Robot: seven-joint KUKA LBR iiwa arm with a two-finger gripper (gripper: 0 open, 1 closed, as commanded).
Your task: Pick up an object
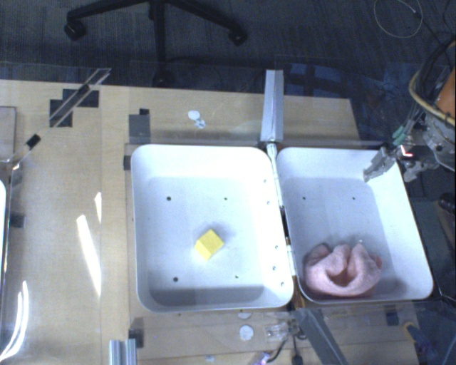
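Camera view | yellow block (209,244): small, cubic | pink cloth (342,270): soft, crumpled

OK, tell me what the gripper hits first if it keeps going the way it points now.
The gripper points down-left into the right bin, so probably that bin's bare floor first; the pink cloth lies nearer the camera, off that line. Depth is unclear.

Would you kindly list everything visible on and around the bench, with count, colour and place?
bins: two, white, side by side on the bench
block: one, yellow, in the left bin, near its middle
cloth: one, pink, crumpled, near corner of the right bin
bench: one, light wood, under the bins
chair base: one, black, on the floor beyond the bench
end effector: one, grey, over the right bin's far right corner, away from the cloth
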